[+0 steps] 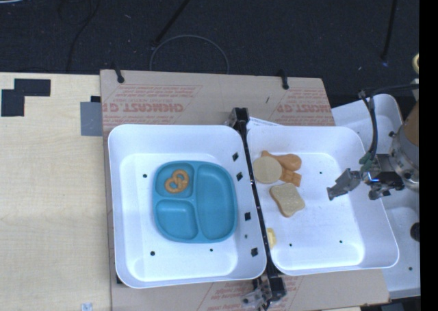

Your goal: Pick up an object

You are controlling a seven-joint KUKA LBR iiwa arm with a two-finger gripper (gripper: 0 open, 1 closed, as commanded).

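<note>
On the right side of the bench I see the gripper [340, 188] hanging over the right-hand edge of the right bin [342, 251], with the grey arm [397, 172] reaching in behind it from the right. One dark finger [339, 187] points left and a little downward toward the food; I cannot tell from this angle whether the jaws stand open or closed, and I see nothing between them.

Left of the gripper, and apart from it, the food pieces sit in the left half of that bin. A round pale slice [267, 170] lies farthest left, with an orange piece [290, 162] touching it on its right and a smaller orange chunk [293, 179] just beside that. Nearer to me, a slice of toast [287, 200] lies flat on the bin floor, between the round slice and the gripper but touching neither. A small yellow bit [272, 237] rests against the bin's left wall, near the front.

Across the divider, the left bin [130, 262] holds a blue sectioned plate [205, 207]. A small pretzel [177, 181] lies in its far left compartment.

Both bins rest on a sheet of cardboard [205, 97] with red printing. A pale wooden tabletop [48, 200] runs off to the left.
</note>
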